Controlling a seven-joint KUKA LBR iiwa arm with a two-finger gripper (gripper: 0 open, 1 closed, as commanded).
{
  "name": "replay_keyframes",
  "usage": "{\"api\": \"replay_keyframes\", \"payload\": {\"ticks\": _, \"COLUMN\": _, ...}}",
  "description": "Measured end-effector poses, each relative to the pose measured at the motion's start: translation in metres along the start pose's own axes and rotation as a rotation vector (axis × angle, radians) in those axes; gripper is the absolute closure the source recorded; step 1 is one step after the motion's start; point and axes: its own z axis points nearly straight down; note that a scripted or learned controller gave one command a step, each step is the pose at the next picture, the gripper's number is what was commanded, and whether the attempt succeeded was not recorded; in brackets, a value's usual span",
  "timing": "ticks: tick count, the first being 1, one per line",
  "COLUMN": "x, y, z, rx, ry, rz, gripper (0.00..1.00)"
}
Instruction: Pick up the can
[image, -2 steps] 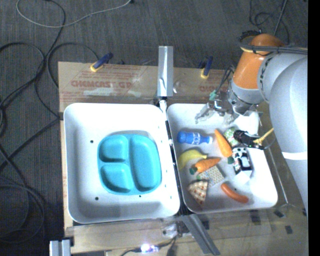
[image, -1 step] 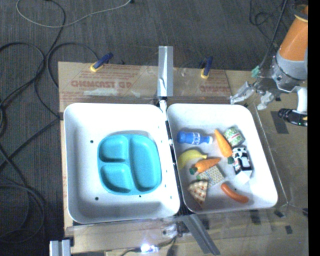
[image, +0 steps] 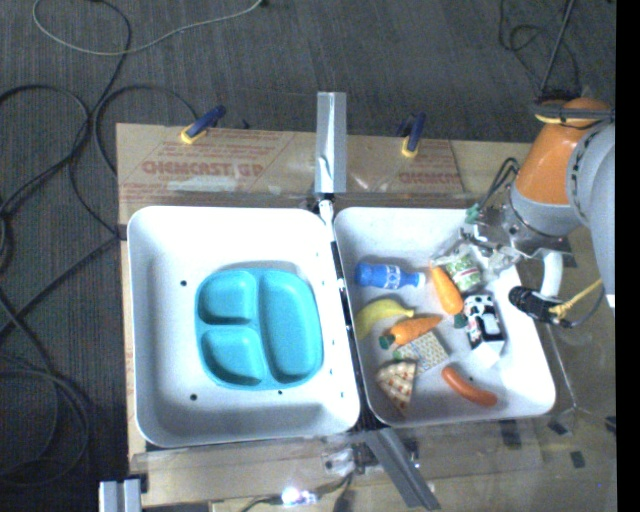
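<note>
The gripper (image: 484, 238) hangs over the far right corner of the right bin (image: 452, 214), a tangle of silvery metal under the arm's orange band, and whether it is spread or closed cannot be told. The can (image: 462, 270) lies right at it, just below and to its left, so close that contact or a gap cannot be judged. It is a small can with a shiny metal end and a green and white label. It seems to lie tipped over, its long axis slanting from the metal end up by the gripper down and left toward the bin's middle. An orange carrot (image: 446, 290) rests against the can's lower left side. Just below the gripper sits a black and white carton (image: 484, 320). Further off come a blue bottle (image: 388, 276), a second carrot (image: 415, 328), a banana (image: 378, 315), a waffle (image: 428, 350), a sausage (image: 468, 387) and a pizza slice (image: 397, 381). Well apart, the left bin (image: 160, 300) holds a blue divided tray (image: 260, 325).
</note>
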Motion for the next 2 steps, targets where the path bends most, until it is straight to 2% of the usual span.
{"api": "replay_keyframes", "payload": {"ticks": 1, "x": 0.017, "y": 0.033, "z": 0.029, "rx": -0.008, "ry": 0.01, "rz": 0.069, "gripper": 0.0}}
{"api": "replay_keyframes", "payload": {"ticks": 2, "x": 0.013, "y": 0.011, "z": 0.028, "rx": -0.016, "ry": 0.004, "rz": 0.054, "gripper": 0.0}}
